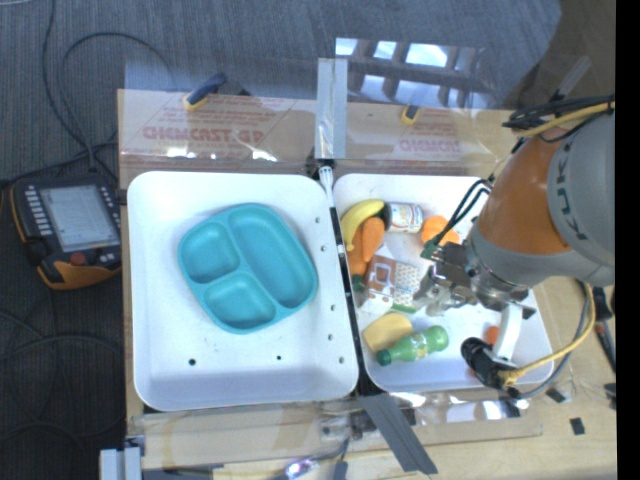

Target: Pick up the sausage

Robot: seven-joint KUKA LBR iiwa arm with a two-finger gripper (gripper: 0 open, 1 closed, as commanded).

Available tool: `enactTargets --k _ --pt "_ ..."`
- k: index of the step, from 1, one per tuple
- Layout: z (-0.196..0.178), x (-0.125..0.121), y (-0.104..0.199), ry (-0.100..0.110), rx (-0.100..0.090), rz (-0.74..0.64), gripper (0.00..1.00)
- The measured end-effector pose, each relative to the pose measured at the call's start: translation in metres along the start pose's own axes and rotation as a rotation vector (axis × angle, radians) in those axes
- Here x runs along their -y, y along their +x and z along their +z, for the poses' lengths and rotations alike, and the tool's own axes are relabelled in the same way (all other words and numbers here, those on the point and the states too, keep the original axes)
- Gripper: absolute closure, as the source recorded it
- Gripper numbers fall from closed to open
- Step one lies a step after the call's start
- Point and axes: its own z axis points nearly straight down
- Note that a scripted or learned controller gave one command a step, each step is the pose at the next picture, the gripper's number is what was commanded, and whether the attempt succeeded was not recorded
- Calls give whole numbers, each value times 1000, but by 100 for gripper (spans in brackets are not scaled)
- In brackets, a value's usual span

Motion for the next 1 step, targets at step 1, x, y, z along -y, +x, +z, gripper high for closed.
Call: enactTargets --k 1 --pt "-141 -10 34 -4 3 201 100"
